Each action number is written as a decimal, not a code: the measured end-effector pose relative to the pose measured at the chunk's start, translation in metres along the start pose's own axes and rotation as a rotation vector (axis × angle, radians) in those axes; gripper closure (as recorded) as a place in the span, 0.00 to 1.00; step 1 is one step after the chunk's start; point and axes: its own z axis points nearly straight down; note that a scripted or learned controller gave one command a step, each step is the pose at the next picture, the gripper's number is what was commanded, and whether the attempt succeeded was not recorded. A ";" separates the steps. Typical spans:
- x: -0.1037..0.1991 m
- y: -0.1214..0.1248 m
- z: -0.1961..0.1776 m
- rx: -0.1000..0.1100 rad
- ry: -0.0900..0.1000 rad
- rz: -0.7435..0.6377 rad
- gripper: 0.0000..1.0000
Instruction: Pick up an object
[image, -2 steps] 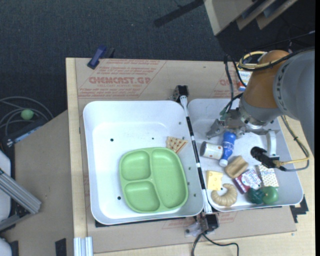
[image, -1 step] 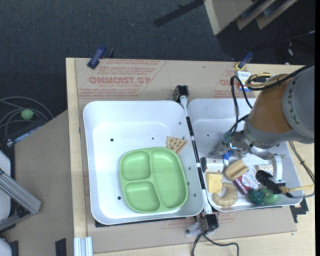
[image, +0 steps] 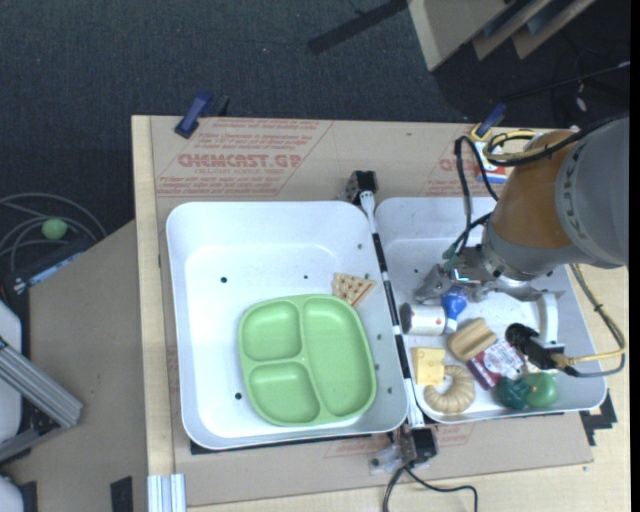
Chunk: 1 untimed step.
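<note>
My gripper (image: 441, 285) reaches down into the right bin (image: 420, 222) near its left middle, below the orange band (image: 532, 200) of the arm. A small blue object (image: 455, 303) lies right under its tip, touching or nearly touching it. Beside that lies a white cylinder (image: 428, 320). A tan bread-like piece (image: 471, 338), a yellow cheese wedge (image: 429, 364), a beige ring-shaped roll (image: 449, 391), a green pepper (image: 528, 391) and a purple item (image: 483, 369) crowd the bin's front.
The left bin (image: 200, 300) holds a green divided plate (image: 305, 358) and a waffle-patterned cracker (image: 351, 289) by its right wall. A black clip (image: 362, 185) sits on the divider between the bins. Cables (image: 470, 190) hang beside the arm.
</note>
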 end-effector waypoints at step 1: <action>0.000 0.000 -0.010 -0.002 0.000 0.000 1.00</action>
